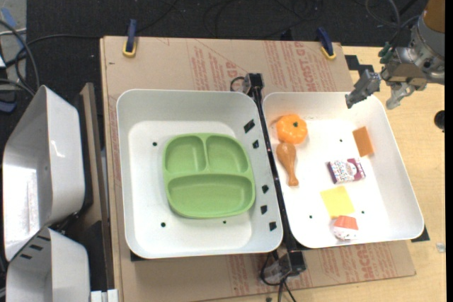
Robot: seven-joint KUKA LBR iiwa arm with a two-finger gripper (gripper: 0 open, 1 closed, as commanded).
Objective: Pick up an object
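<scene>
Gripper (pixel 376 93) hangs over the far right corner of the right bin (pixel 396 152), fingers spread wide, nothing between them (touching nothing). Below lie a pumpkin (pixel 291 129), drumstick (pixel 287 161), orange block (pixel 363 141), purple carton (pixel 345 170), yellow card (pixel 337 201). Open floor sits mid-bin. Green tray (pixel 209 175) fills the left bin (pixel 134 173).

My arm (pixel 433 25) is grey with an orange band above the wrist, a grey cable looping beside it, ending in my metal gripper (pixel 378 94) with two dull grey fingers (pixel 361 90).
</scene>
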